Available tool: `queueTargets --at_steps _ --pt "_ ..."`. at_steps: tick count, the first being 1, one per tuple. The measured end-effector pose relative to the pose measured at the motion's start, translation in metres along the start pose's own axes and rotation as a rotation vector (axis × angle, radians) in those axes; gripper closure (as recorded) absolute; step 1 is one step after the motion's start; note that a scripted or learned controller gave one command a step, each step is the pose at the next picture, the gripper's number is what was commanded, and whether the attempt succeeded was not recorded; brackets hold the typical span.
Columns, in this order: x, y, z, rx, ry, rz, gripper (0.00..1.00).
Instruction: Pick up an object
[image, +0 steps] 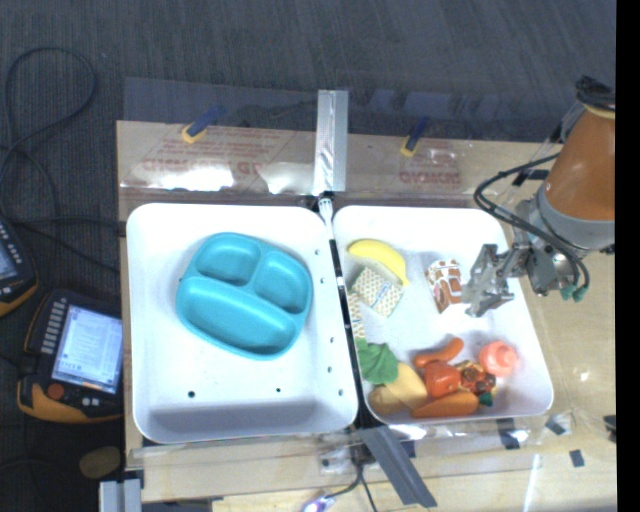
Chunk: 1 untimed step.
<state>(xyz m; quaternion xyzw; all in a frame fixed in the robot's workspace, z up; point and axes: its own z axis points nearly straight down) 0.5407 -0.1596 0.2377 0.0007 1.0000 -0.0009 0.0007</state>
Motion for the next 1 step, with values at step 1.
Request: queueTargets --at_steps 1 --pt "0.0567 -0.0271 0.0387 0.0 0.001 -0.089 1.0"
